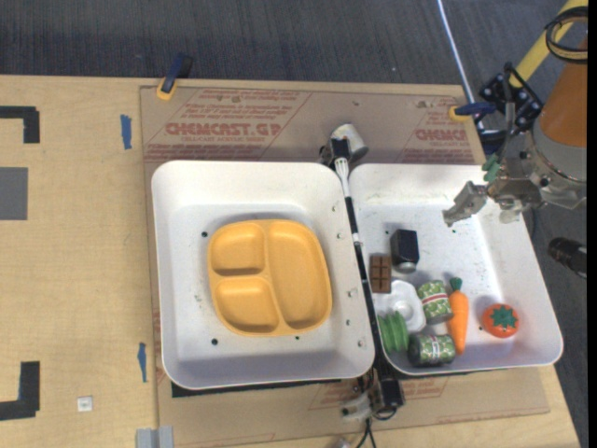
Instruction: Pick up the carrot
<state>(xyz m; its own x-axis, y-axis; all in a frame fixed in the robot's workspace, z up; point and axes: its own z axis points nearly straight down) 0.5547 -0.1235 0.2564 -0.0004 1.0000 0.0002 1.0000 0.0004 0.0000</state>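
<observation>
Two shallow white plastic bins are set side by side on a tan cardboard-covered table [75,278]. The left white bin [177,250] holds a yellow-orange plastic plate with three compartments [270,275], which lies flat near the bin's middle. The right white bin [522,250] holds a cluster of small toy items in its lower half. The small orange toy carrot with a green top [458,313] is found there, lying roughly along the bin's length with its green end toward the far side; it is just beside a green-and-white toy can [434,301] on its left and near a red toy tomato with a green stalk [500,319] on its right. A second green-and-white can [431,348] lies just below the carrot's tip, with a green ridged toy vegetable [394,331] and a white toy piece [403,299] to the left. A brown chocolate-bar-shaped block [380,272] and a small black cube [404,245] are placed further up, near the bins' shared edge. The grey metal jaws [464,203] of the arm are seen above the upper right part of the right bin, well apart from the carrot. Whether the jaws are released or clenched cannot be told, and nothing is seen held by them.
</observation>
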